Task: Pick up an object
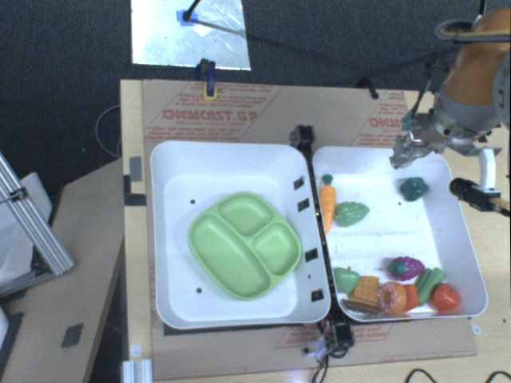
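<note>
Brown bench (239,110) under two white bins, side by side. Green plate (243,244) with three parts in the left bin (172,182). Right bin (463,254) full of toy food — carrot (327,200), leafy green (351,212), dark green lump (413,187), purple piece (406,267) and more by the near edge. Fingers (402,155) up at the far rim, just above the dark green lump — wide or narrow, cannot tell.

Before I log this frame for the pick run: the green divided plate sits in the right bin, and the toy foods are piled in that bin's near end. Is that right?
Not quite. The camera view shows the green divided plate in the left bin, alone. The toy foods are indeed piled at the near end of the right bin, with a carrot farther up beside the divider.
</note>
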Robot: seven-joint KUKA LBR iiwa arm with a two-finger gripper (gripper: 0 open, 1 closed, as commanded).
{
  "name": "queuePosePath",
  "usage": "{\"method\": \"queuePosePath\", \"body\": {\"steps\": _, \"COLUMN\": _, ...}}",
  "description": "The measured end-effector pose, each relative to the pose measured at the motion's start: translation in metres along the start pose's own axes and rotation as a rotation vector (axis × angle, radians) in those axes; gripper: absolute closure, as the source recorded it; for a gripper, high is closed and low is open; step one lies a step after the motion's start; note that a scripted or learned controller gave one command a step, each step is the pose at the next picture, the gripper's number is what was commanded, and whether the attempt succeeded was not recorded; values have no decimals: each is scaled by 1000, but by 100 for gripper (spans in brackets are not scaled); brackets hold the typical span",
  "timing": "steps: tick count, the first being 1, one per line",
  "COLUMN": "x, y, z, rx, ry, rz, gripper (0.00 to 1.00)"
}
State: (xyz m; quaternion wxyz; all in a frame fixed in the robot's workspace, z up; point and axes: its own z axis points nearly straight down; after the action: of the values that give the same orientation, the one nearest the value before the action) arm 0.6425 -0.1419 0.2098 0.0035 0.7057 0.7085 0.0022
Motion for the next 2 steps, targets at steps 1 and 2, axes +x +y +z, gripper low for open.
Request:
{"method": "queuePosePath", "body": {"steps": 1, "x": 0, "y": 1, "z": -16, "rx": 4, "ry": 1, "rz": 0, "gripper": 100}}
{"method": "queuePosePath", "body": {"steps": 2, "x": 49, "y": -6, "z": -6, "rx": 7, "ry": 4, "rz": -5, "gripper": 100}}
